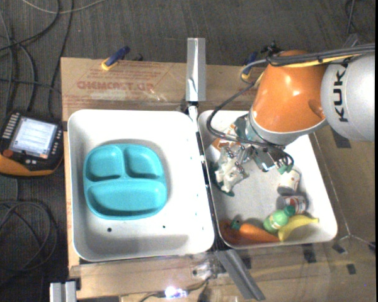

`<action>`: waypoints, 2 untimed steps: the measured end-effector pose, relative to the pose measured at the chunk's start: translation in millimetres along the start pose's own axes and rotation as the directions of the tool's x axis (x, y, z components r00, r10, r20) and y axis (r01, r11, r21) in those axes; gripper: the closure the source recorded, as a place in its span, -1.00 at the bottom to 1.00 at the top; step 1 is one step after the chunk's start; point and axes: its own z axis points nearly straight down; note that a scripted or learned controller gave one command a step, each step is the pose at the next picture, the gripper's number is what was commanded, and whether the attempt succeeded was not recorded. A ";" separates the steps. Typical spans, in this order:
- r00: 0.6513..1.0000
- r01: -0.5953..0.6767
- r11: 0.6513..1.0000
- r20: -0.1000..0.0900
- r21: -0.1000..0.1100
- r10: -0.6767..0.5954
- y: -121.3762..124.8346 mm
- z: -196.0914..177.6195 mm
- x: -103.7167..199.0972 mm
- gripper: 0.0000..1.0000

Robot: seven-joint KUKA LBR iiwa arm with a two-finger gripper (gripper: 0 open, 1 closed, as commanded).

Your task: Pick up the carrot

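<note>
Camera view checked: gripper (230, 172) found low in right bin (321, 187), jaw state impossible to tell, nothing seen held. Carrot (255, 233) located against near wall, well apart from gripper, touching green toy (278, 219) and banana (296, 226). Risk judged: wall and crowding neighbours likely to spoil a grasp.

Two bins sat side by side; the left bin (75, 187) held a divided plate (126, 180); in the right bin (324, 197) the carrot (257, 233) lay at the near edge, a banana (297, 226) just right of it; the gripper (230, 168) hung above the bin's left part.
</note>
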 end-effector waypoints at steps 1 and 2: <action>0.978 0.210 0.978 -0.003 -0.001 -0.210 68.0 0.4 23.8 1.00; 1.000 -0.021 1.000 -0.002 0.001 0.021 90.0 0.5 9.5 1.00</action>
